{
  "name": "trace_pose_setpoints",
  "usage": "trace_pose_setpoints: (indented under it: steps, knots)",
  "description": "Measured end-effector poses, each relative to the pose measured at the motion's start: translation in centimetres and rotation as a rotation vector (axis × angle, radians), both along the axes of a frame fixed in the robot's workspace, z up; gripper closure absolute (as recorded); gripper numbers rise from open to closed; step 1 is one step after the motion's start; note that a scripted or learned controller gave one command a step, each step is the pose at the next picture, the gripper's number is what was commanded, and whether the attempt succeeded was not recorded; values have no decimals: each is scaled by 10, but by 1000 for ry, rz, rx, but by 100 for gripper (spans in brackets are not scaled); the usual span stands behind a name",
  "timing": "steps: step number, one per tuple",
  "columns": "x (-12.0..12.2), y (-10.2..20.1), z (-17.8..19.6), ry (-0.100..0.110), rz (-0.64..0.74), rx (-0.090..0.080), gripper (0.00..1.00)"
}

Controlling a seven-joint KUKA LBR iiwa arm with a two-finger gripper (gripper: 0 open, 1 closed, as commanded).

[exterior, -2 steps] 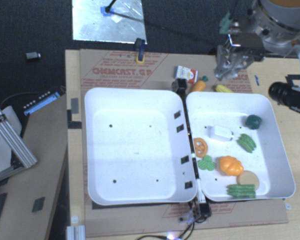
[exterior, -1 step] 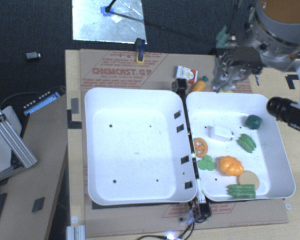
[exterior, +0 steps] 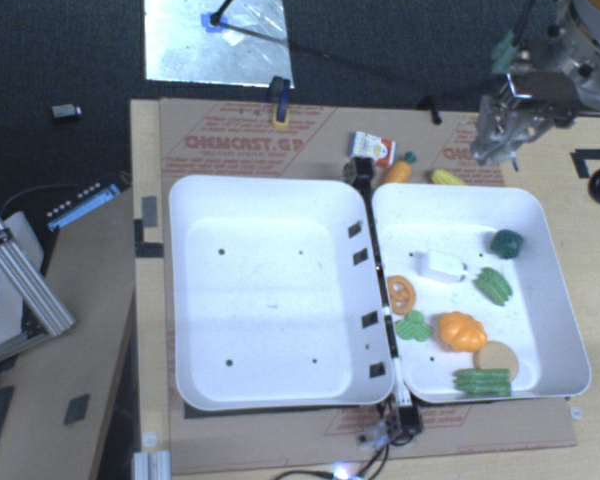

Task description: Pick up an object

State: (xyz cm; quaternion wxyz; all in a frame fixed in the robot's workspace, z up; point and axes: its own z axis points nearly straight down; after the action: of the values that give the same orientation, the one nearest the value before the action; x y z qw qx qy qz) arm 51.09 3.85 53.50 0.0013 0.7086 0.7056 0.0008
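Orange toy pumpkin [exterior: 461, 331] lay in right bin [exterior: 552, 268]; claw [exterior: 495, 140] hovered above bin's far edge, apparently empty, finger state unclear.

Two bins are set side by side: the left bin [exterior: 270, 298] mid-frame, the right bin [exterior: 540, 268] beside it. Toy foods [exterior: 460, 330] are scattered inside the right bin.

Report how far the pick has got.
Nothing looks done: the tool hangs above the bench beyond the right bin's far rim, with no object seen in it. The orange piece, pretzel and dark green piece lie in that bin. Left: descend, grasp one, lift.
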Motion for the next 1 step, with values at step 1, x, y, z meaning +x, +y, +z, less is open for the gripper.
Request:
trace_pose_setpoints:
  steps: [1]
  knots:
    - [-25,0,-13,2,7,1,100]
